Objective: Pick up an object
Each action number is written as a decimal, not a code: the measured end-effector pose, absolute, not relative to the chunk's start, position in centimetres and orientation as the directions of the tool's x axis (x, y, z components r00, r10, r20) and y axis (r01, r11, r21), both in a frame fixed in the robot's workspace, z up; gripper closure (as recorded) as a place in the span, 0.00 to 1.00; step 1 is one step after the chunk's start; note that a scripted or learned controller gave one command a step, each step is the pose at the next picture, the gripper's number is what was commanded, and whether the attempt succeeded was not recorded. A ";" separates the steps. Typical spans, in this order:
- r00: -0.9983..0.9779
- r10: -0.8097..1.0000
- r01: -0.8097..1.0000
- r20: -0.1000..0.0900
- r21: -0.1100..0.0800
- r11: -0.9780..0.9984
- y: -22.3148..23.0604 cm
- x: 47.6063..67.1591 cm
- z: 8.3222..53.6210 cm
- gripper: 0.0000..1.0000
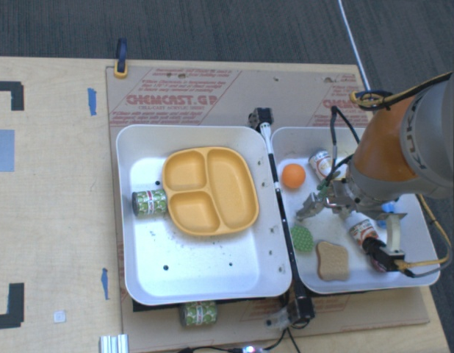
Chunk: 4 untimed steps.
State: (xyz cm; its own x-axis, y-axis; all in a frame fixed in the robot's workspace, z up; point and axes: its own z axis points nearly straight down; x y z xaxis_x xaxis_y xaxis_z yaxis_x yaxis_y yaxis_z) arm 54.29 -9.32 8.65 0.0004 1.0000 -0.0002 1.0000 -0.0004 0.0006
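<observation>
My gripper [317, 199] hangs over the middle of the right bin [418, 271], its fingers open and nothing between them. An orange ball [293, 176] lies just up and left of it. A green round pad [302, 237] and a brown slice of bread [332, 260] lie below it, near the bin's front. A small white jar [320, 162] sits behind the gripper, partly hidden by the arm. A little bottle with a red label [362, 232] lies to the gripper's right under the wrist.
The left bin [139, 271] holds a yellow divided plate [210, 190] and a green can [149, 203] on its side against the plate's left edge. Another green can [198, 313] lies on the bench in front of that bin. Cables trail across the right bin's right side.
</observation>
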 end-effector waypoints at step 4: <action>0.001 1.000 1.000 -0.003 0.008 -0.001 -9.3 52.2 8.7 0.00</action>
State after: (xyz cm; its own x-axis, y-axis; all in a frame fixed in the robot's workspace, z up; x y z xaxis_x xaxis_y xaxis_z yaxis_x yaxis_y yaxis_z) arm 52.24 -9.32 8.69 0.0014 1.0000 -0.0026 1.0000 -0.0014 0.0076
